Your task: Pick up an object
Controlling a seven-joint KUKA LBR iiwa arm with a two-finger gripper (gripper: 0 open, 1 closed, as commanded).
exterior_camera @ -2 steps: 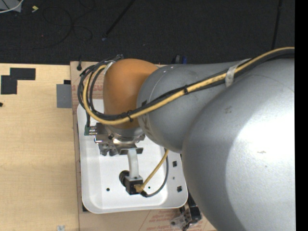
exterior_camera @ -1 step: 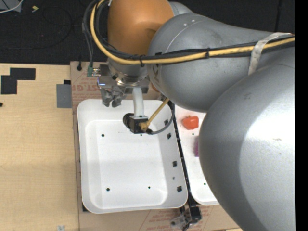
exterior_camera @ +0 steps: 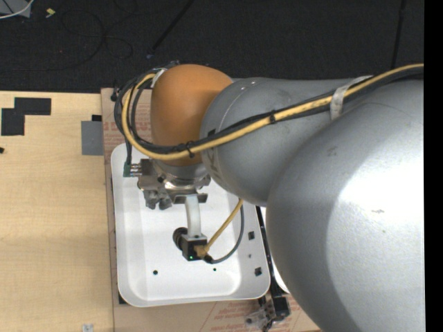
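White plastic, smooth and faintly glossy, forms the shallow bin (exterior_camera: 138,282) with its rounded corners. No object to pick up can be made out on the part of its floor that shows, and the wrist hides the far half. Two tiny round dark specks (exterior_camera: 156,272) sit on the near part of the floor, well apart, too small to tell whether they are things or holes. Two small black squarish bits (exterior_camera: 250,236) cling to the bin's right wall.

Over the middle of the bin hangs the gripper (exterior_camera: 165,198), a blocky piece of dull grey metal seen from above. Whether it is released or clenched cannot be told. Above it bulges the orange band (exterior_camera: 183,109), rounded and matte, covering the bin's far edge. From there the arm (exterior_camera: 332,199) runs off to the right of the bin, a thick tube of smooth grey painted metal with a soft sheen. Yellow and black cables (exterior_camera: 277,116) are strapped along it.

Under the bin lies brown cardboard (exterior_camera: 221,317), printed with red lettering too blurred to read. Left of the bin spreads a pale wood-grain board (exterior_camera: 48,213) bearing flat black stepped shapes (exterior_camera: 28,113) and a grey rectangle (exterior_camera: 90,137). Beyond the bin's far side is a dark, coarse floor covering (exterior_camera: 277,19).
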